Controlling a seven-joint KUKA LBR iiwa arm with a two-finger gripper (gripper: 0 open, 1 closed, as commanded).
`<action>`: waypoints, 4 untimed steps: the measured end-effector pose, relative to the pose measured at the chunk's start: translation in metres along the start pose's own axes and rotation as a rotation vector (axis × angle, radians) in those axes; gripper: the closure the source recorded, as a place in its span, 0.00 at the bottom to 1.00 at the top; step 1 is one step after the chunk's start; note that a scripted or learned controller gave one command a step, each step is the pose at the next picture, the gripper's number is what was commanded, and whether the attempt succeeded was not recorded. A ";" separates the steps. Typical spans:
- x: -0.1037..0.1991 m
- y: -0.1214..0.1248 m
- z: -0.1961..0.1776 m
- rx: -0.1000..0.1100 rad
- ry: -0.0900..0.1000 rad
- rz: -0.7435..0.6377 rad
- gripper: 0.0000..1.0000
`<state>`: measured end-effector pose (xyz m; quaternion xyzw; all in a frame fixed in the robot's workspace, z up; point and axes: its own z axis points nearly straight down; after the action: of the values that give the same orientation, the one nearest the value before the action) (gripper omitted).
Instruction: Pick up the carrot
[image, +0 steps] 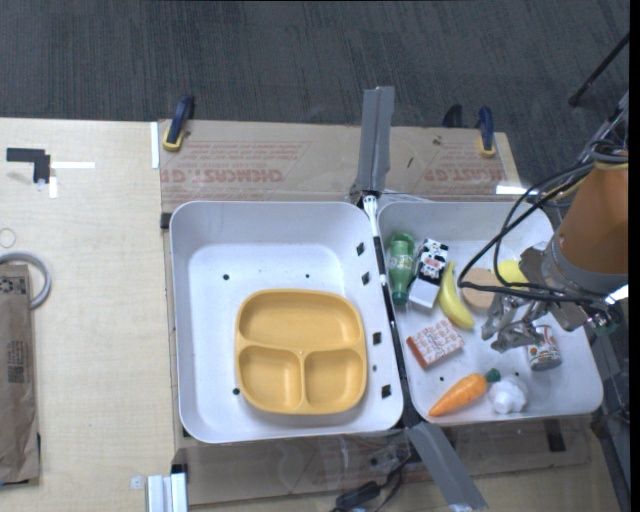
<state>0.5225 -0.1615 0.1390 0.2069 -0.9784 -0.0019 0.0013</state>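
Carrot, orange and plastic with a green stub (462, 392), lies at the near edge of the right white bin (580, 400), just beside a white crumpled ball (507, 397). Above it, the gripper (510, 328) hovers near a yellow banana (455, 297); I cannot tell its state.

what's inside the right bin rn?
In the right bin: carrot, banana, green bottle, cow-print carton, red-and-white packet, small can, white lump. The gripper and arm cover the far-right part, so anything under them is hidden.
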 end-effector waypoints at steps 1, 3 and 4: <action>-0.031 -0.038 -0.020 0.002 -0.005 -0.214 1.00; -0.063 -0.015 -0.063 0.000 -0.002 -0.484 1.00; -0.005 0.015 -0.110 -0.001 -0.002 -0.753 1.00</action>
<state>0.5217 -0.1464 0.2494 0.5520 -0.8338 -0.0029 -0.0006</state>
